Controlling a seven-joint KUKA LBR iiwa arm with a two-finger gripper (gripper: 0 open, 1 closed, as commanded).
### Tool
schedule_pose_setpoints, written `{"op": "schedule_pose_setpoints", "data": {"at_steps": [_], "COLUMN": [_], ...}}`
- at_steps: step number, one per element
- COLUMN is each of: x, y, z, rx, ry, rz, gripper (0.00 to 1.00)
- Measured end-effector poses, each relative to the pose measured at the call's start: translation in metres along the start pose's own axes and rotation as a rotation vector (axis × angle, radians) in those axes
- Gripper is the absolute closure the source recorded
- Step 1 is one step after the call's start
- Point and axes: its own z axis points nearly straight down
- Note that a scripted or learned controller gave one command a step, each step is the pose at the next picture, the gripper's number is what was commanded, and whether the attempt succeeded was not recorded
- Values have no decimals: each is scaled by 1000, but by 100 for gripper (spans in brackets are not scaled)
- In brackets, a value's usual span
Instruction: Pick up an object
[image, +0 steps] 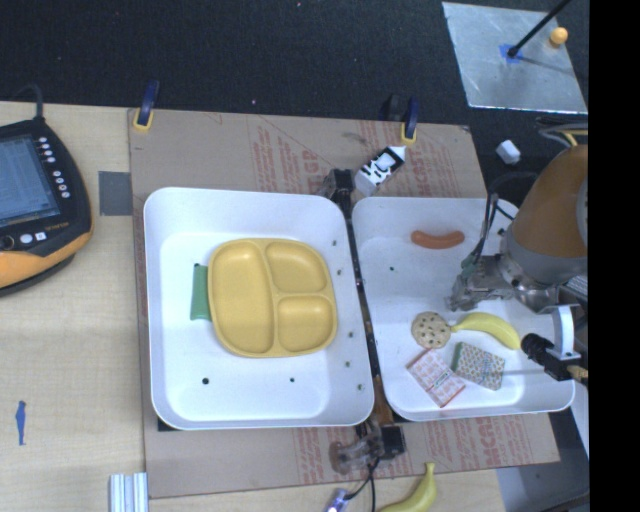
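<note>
So the stuff up for grabs is all sitting in the right bin. A yellow banana is lying toward that bin's front right part, with a round cookie just beside its left end, maybe touching, hard to call. Right in front of those, near the bin's front edge, a red-and-white packet and a greenish packet are sitting side by side and overlapping a bit. A sausage is lying by itself up near the back edge, well apart from the rest.

The gripper is hanging over the right-middle of that bin, just behind the banana and off to the right of the cookie, with the sausage further back and to its left. Can't tell whether it's released or clenched from this angle, and I'm not seeing anything between its tips. The arm is coming in over the bin's right edge, crowding that side.

Open floor in the right bin is mostly running along its left side and middle, between the sausage and the cookie.

The left bin is holding a yellow divided tray in the middle, with a green thing poking out from under its left edge. Plenty of bare white along that bin's front.
</note>
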Motion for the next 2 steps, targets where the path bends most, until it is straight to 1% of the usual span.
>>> {"op": "schedule_pose_setpoints", "data": {"at_steps": [1, 2], "x": [69, 68], "y": [-3, -4], "z": [-34, -34], "rx": [-1, -1], "ry": [1, 0], "rz": [-3, -1], "gripper": [100, 0]}}
